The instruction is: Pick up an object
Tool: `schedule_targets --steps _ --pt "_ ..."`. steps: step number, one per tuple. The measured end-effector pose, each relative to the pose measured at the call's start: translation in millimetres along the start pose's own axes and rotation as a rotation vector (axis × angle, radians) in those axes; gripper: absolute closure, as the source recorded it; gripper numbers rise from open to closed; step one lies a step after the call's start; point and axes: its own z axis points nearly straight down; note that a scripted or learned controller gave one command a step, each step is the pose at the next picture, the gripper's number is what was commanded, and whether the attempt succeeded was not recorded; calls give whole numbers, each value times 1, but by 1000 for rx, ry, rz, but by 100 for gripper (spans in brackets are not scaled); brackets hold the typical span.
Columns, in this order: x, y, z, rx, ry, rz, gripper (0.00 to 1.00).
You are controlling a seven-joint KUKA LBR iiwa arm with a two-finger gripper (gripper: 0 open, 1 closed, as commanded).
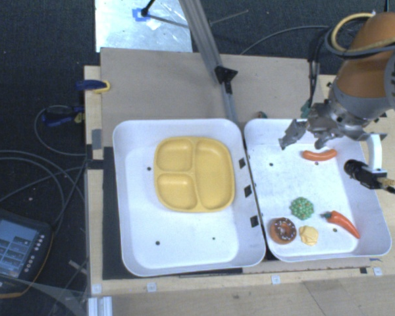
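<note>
Sausage, small, orange-red and curved [319,155], lay in right white bin [375,242], just below grey two-finger gripper [307,131]. Fingers spread, pinching nothing. Best done by dropping straight down over middle of sausage, then squeezing gently.

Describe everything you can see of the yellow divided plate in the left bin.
The yellow divided plastic-looking plate is a rounded square with a raised rim and three compartments: two smaller ones on the camera view's left and one long one on the right. It looks matte and holds nothing. It lies flat, right way up, slightly rotated, on the floor of the left shallow white bin, toward its upper middle. Only the bin touches it.
</note>
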Motion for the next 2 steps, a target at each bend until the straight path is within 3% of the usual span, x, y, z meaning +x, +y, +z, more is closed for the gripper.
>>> schedule_targets --steps 1,2 --pt "0 0 0 0 0 3 0" --pt "1 1 42 3 -1 5 0"
